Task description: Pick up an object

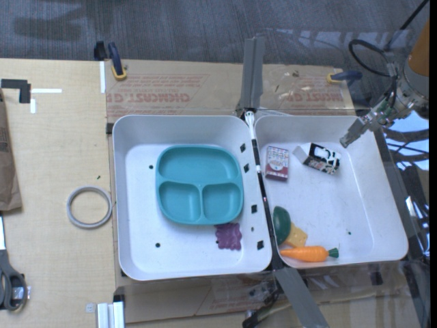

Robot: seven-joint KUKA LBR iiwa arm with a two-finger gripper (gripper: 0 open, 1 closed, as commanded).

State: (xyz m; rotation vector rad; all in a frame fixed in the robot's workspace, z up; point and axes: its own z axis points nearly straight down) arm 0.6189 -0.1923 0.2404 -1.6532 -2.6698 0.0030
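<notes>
left bin: tray at centre, grapes just below its lower right | right bin: small box upper left, packet right of it, carrot along lower edge | bench: tape ring left of bins

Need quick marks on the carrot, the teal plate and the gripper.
Carrot [304, 253], camera view: middle of its orange body.
Teal plate [200, 164], camera view: bare floor of its big top compartment.
Gripper [348, 139], camera view: lower tip over the right bin's rim.
</notes>
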